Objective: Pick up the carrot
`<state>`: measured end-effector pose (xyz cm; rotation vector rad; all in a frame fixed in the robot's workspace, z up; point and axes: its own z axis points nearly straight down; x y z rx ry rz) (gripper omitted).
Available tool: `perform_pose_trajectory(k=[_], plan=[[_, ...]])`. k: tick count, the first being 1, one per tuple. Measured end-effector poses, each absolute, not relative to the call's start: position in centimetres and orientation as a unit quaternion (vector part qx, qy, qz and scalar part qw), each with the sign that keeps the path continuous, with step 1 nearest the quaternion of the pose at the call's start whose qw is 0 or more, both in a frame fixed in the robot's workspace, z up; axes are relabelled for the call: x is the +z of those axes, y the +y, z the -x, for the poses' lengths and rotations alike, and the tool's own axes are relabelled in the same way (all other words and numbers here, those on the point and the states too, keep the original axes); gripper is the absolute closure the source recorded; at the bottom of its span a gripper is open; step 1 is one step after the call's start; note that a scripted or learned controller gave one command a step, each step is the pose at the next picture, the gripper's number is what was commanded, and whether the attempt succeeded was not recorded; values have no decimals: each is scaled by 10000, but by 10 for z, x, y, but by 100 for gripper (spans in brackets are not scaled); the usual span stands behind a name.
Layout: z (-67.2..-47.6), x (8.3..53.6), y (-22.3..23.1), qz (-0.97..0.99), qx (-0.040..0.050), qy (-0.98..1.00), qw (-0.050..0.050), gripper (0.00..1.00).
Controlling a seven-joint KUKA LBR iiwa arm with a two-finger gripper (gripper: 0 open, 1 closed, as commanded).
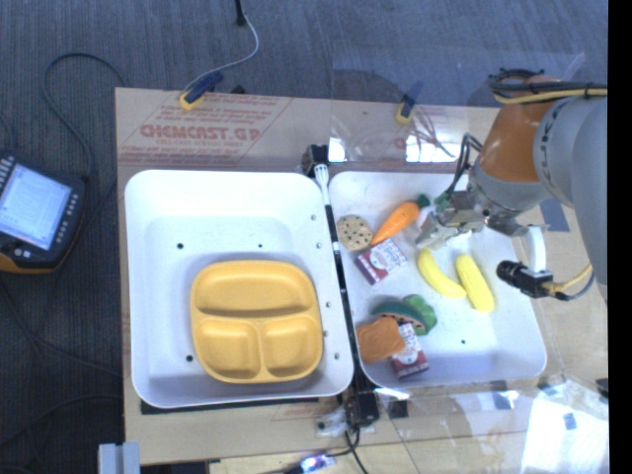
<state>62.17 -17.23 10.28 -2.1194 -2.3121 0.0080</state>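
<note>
Right bin (513, 349): my gripper (441, 219) sits just beside carrot (396, 219)
Grip: I cannot tell its state

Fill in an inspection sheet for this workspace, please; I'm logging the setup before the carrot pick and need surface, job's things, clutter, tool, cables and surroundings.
Surface: brown bench board carrying the left bin and the right bin side by side.
Job's things: carrot lying in the right bin, upper part, green end toward the arm.
Clutter: yellow divided tray in the left bin; in the right bin, cookie, two bananas, red packet, green and orange items.
Tool: tool low over the right bin, just right of the carrot; finger state unclear.
Cables: black cable on the floor; cable at the arm.
Surroundings: grey carpet; handheld screen unit at left.
</note>
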Motion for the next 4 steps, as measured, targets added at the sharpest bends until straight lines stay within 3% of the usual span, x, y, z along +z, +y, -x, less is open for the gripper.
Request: perform_pose_trajectory(k=[1, 2, 3, 4], plan=[[-621, 102, -172, 6757, 28, -7371, 30, 0], [-662, 89, -149, 7213, 78, -6926, 43, 0], [-663, 88, -153, 8012, 187, -5975, 272, 0], [-663, 88, -168, 9069, 186, -4205, 210, 0]])
